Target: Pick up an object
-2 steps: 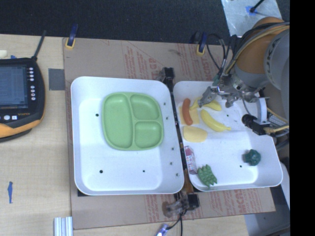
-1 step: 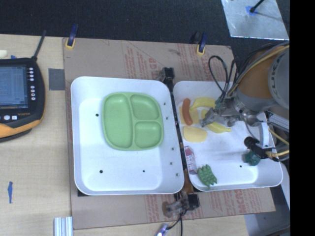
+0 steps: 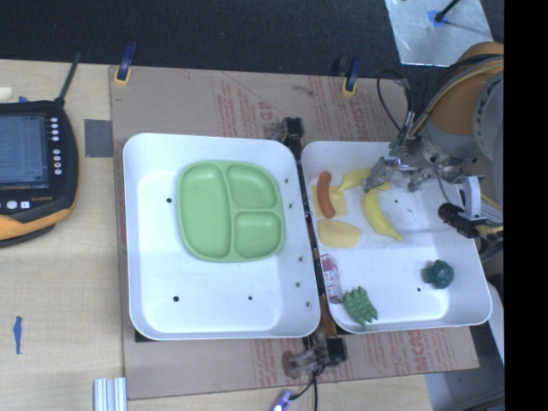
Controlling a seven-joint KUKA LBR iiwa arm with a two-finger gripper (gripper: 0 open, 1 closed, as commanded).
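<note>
Apparently in the approach step, the end effector hangs with fingers spread and nothing between them over the right bin, just above the banana, so the next move calls for descending and closing on it.

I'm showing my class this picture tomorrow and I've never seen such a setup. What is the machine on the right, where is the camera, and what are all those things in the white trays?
The camera hangs above a bench and looks down at a slant. The grey and orange shape at the right is a robot arm; its gripper hovers over the right bin, close to the banana. Nothing can be seen held. That bin also holds a toy sausage, two yellow pieces, a leafy green toy, a small dark green toy and a small packet. The left bin holds a green divided plate. At the far left lies the handheld control screen.
</note>
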